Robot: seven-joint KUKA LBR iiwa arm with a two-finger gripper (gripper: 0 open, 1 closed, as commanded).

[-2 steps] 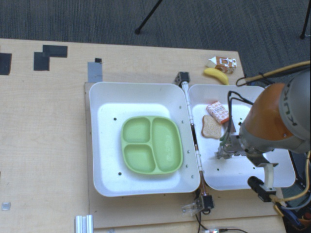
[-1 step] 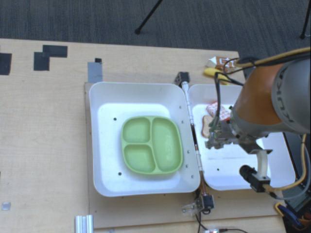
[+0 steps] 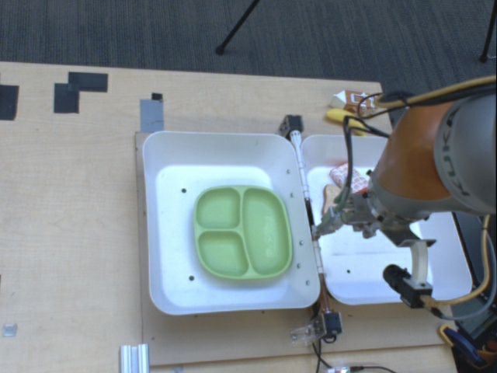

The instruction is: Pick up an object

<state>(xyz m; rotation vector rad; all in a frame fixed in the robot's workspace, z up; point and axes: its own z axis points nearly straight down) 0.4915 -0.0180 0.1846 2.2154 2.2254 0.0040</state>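
My arm (image 3: 450,158) reaches in from the right, the grey link and orange band bulking high over my wrist. My gripper (image 3: 335,217) hangs below and to the left of that band, pointing down and leftward; my own wrist housing hides most of it.

A pale green divided plate (image 3: 242,232), three compartments, lies flat in the left white bin (image 3: 167,231); the right white bin (image 3: 365,282) sits just beside it on a light wooden bench (image 3: 70,231); dark tape patches (image 3: 78,89) mark the bench's far left.
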